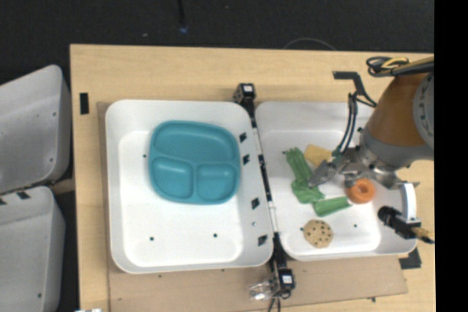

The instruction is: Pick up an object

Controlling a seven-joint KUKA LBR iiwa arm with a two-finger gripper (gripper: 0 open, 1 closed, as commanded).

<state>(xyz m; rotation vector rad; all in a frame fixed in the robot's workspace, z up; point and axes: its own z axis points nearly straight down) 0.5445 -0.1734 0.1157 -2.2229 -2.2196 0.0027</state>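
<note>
I am reaching down. My gripper (319,175) hangs over the green toy (301,170), fingers spread apart. Next I must squeeze it.

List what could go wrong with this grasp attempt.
The gripper is down among crowded items in the right bin: green pieces, a yellow piece and an orange piece. It could catch two at once, or push the green pieces aside and come up with nothing.
</note>
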